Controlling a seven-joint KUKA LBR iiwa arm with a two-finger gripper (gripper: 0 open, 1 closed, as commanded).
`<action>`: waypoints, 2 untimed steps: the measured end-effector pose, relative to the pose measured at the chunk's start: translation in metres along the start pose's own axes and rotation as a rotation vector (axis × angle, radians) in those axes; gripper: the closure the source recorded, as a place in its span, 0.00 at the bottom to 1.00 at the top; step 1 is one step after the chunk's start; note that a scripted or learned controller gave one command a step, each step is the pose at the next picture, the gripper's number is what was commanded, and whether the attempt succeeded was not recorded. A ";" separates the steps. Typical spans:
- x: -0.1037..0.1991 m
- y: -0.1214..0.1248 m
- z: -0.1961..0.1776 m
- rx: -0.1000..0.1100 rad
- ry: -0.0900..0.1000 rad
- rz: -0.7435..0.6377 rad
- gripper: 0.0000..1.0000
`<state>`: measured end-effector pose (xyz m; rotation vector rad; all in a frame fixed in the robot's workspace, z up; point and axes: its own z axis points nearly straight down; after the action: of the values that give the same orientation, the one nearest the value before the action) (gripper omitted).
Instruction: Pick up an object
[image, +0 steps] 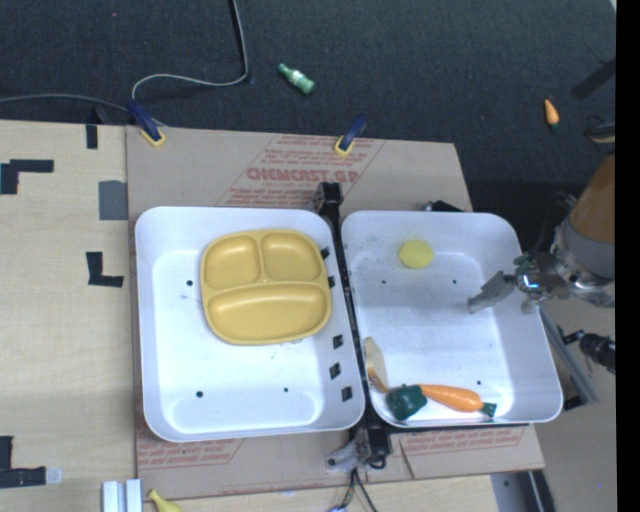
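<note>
Reaching in from the right, the jaws (497, 293) sit low over the right bin (520, 250), near its right wall. One grey finger (489, 296) slants down and leftward toward the bin floor; a second finger cannot be made out apart from it, so how far the jaws stand open cannot be told. Nothing shows between them, and the finger tip is near bare white floor, though contact with it cannot be judged.

Behind the finger the wrist is a cluster of grey metal with a small blue spot, blurred and hard to read. The arm (590, 240) is cut off at the right, with only part of the orange band and grey body showing. It lies roughly level, pointing left across the bin's rim.

In the right bin a round yellow piece (416, 254) lies near the far wall, well apart from the jaws. Along the near wall lies a carrot (452, 398), its orange body pointing right, with a dark green object (407, 402) touching its left end; a small green bit sits at its right end. A pale, tan thing (375, 364) leans by the left wall, its shape unclear.

The left bin (160, 400) holds a yellow divided plate (266, 285) with three compartments, lying flat toward the far side. Both bins rest on cardboard (300, 170) on the bench (60, 330).
</note>
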<state>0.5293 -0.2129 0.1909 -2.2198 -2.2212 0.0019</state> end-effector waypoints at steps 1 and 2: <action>0.081 -0.045 0.105 -0.001 0.003 -0.001 0.00; 0.109 -0.044 0.105 -0.007 -0.002 0.000 0.00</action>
<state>0.4852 -0.1040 0.0860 -2.2247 -2.2252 -0.0032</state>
